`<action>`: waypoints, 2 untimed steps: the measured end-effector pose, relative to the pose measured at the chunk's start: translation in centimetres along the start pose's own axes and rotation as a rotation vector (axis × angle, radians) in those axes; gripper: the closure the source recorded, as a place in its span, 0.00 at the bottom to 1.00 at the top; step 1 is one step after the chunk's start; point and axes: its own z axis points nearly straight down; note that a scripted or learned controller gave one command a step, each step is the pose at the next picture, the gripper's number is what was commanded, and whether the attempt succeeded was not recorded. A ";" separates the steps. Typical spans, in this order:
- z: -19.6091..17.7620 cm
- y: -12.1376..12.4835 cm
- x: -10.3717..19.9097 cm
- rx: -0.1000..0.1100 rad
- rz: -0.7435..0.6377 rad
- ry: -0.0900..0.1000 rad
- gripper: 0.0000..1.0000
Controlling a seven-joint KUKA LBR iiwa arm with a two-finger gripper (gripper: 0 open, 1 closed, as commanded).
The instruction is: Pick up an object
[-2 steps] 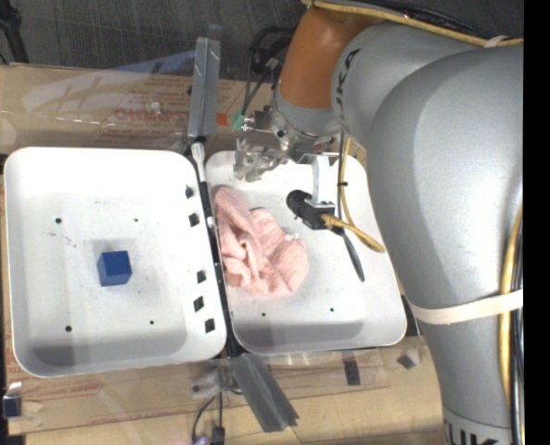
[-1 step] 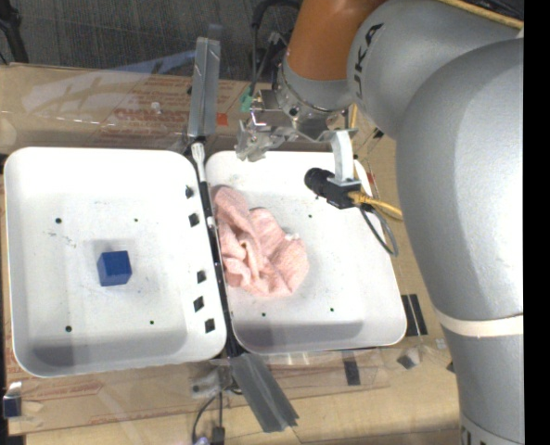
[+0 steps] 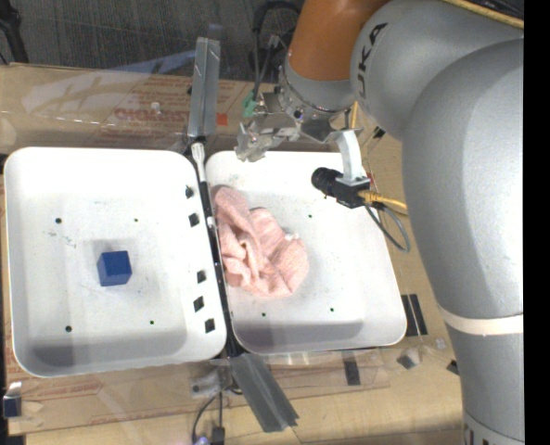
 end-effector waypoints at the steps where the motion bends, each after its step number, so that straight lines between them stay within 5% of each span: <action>1: -0.2 0.1 0.3 -0.001 -0.054 -0.001 1.00; 2: -0.6 0.2 1.0 -0.002 -0.215 -0.001 1.00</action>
